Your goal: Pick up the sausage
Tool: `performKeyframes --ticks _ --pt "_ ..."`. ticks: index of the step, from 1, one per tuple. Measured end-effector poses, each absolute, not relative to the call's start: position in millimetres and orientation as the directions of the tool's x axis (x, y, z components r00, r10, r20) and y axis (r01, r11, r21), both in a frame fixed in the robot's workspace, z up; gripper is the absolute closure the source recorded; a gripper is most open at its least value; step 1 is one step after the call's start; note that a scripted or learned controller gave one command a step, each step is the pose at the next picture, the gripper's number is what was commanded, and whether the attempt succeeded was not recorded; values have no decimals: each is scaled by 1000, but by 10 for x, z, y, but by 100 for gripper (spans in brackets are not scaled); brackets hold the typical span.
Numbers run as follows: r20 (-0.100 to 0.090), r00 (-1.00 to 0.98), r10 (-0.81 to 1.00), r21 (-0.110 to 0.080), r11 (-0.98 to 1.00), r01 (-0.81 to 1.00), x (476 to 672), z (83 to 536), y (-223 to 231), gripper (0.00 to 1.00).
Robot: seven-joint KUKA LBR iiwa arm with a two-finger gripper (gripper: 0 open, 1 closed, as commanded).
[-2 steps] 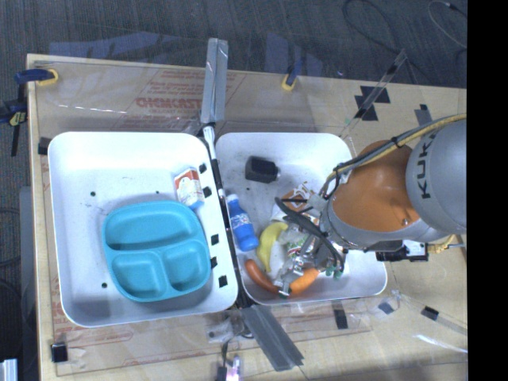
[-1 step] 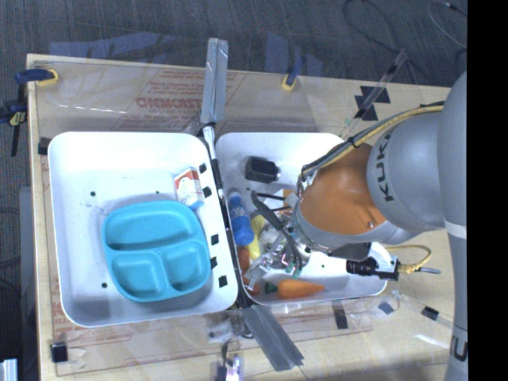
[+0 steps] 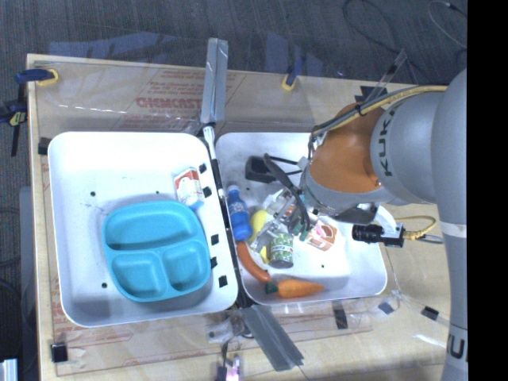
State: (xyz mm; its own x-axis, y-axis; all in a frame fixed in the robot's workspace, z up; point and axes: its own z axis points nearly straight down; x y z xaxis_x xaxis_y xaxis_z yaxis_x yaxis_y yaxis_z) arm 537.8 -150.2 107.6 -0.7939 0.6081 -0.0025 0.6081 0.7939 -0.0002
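Note:
The sausage (image 3: 251,264) is a reddish-brown curved piece lying near the front left of the right bin (image 3: 365,280), close to the divider. My gripper (image 3: 284,215) hangs low over the middle of that bin, up and to the right of the sausage and apart from it. It is just above a green can (image 3: 280,252) and beside a yellow lemon (image 3: 259,221). The grey arm with its orange band (image 3: 345,153) covers the bin's back right part.
An orange carrot (image 3: 299,288) lies along the right bin's front wall, and a blue bottle (image 3: 236,211) lies by the divider. A red-and-white packet (image 3: 322,236) sits right of the can. The left bin (image 3: 71,213) holds a blue compartment tray (image 3: 155,248) and a small carton (image 3: 188,187).

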Motion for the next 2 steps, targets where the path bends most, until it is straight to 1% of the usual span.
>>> performKeyframes --ticks 1,2 --pt "-2 -794 608 0 794 608 5376 1075 -1501 0" --pt "-3 -819 574 1 819 574 6291 1118 -2095 0"
